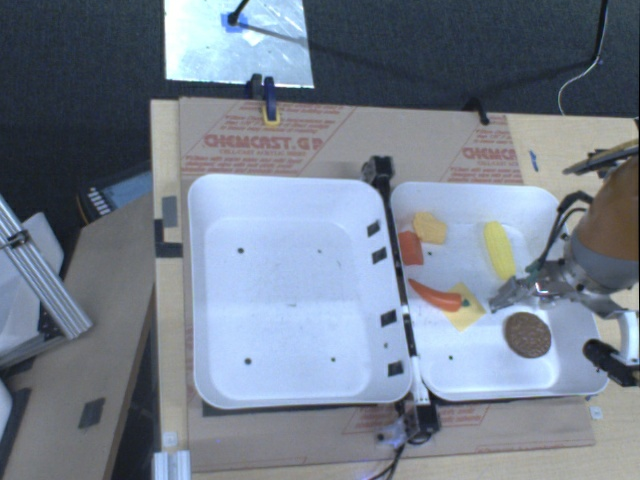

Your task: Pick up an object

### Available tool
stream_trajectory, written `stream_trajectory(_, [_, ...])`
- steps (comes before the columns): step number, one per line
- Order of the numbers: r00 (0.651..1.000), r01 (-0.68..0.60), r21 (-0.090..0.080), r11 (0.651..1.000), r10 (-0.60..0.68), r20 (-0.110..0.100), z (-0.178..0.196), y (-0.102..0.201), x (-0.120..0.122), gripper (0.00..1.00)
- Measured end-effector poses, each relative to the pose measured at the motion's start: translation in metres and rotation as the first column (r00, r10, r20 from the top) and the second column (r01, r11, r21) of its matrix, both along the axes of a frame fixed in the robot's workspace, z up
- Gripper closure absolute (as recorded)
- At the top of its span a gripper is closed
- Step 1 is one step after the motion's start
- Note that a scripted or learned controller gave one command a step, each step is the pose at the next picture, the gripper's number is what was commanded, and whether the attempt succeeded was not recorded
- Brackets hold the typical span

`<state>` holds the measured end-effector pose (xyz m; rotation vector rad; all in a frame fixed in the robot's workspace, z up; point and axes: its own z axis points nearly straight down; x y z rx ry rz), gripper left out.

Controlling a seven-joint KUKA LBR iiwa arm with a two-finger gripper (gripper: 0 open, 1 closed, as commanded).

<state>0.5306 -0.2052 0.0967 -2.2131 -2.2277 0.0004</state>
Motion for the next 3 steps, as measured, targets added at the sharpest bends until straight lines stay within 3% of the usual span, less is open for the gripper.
stream_trajectory(1, [1.000, 0.000, -0.003, 1.000, 0.000, 0.008, -0.012, -0.001, 0.062, 0.00])
stream_trajectory(2, [1.000, 0.009, -0.005, 1.000, -0.009, 0.011, 0.131, -0.003, -0.023, 0.00])
stream_trajectory(3, [1.000, 0.000, -0.002, 1.000, 0.000, 0.003, -0.018, 0.000, 0.022, 0.00])
